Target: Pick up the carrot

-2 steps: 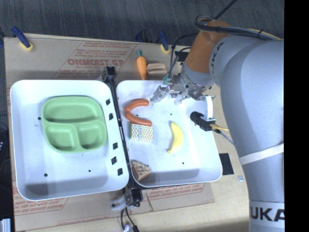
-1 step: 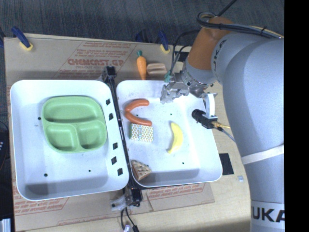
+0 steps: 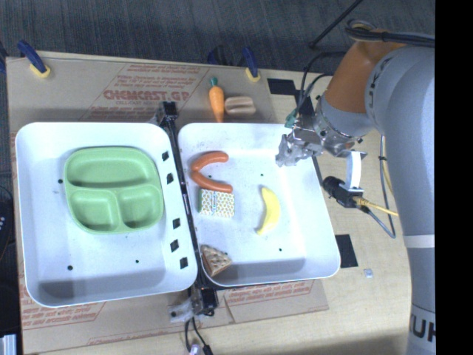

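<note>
Camera view is looking down on a green three-compartment plastic tray (image 3: 113, 187) sitting in the left shallow white bin (image 3: 33, 220). Right of it, the small orange toy carrot with a green top (image 3: 216, 100) is lying on the cardboard-covered desk (image 3: 133, 87) just beyond the right white bin's (image 3: 310, 250) far rim, its long axis running away from the camera. Farther right, the metal pincer (image 3: 294, 151) is hovering over that bin's far right corner; whether it is parted or closed cannot be told. Nothing is showing in its grip. The carrot is lying to its left and slightly farther back.
</note>
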